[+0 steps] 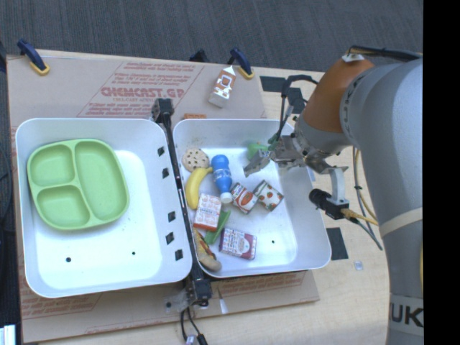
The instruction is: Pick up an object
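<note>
Since the task named no particular object, we took the likeliest target to be one of the small things nearest the gripper [260,162], which hung over the upper part of the right bin [310,230]: a green item [256,149], partly hidden at the fingertips, lay just beside it, and two small red-and-white cartons [257,196] sat a little below. We could not tell how far apart the fingers stood, since the wrist and its cabling covered much of them, and we saw nothing plainly between them, so we did not count anything as held. Further out in the same bin lay a blue bottle [221,177], a banana [195,186] beside it, a round cookie [195,158] near the top left corner, and several more flat cartons [238,244] toward the bottom edge; they were crowded along the bin's left side, which we judged would leave little room for fingers to slip around any one piece. The left bin [108,261] held a green divided plate [77,184], well apart from the gripper. One small carton [223,87] lay outside both bins on the cardboard [129,92] above them, probably beyond easy reach.
</note>
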### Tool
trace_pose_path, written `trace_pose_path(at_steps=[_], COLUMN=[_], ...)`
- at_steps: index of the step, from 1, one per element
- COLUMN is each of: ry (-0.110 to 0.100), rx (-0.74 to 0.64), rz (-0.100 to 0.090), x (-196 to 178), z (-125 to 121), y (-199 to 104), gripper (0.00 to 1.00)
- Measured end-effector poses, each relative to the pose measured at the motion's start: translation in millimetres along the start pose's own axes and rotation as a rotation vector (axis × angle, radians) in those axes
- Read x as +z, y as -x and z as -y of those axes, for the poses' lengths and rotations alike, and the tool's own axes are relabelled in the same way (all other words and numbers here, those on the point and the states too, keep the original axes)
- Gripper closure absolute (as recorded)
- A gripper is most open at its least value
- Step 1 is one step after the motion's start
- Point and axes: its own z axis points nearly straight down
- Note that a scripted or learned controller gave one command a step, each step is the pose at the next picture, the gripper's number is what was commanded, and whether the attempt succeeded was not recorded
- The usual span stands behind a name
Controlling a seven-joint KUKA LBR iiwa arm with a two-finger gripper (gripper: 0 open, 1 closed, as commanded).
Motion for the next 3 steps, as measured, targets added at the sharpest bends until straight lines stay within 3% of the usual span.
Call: trace_pose_path(at_steps=[1,2,3], ry=[-0.003,-0.002,0.002], rx=[0.003,-0.002,0.003], rz=[0.000,0.001,0.001], x=[25.3,14.3,-109.0], z=[67.9,66.8,81.0], y=[0.3,0.4,-71.0], gripper=[0.00,1.00,1.00])
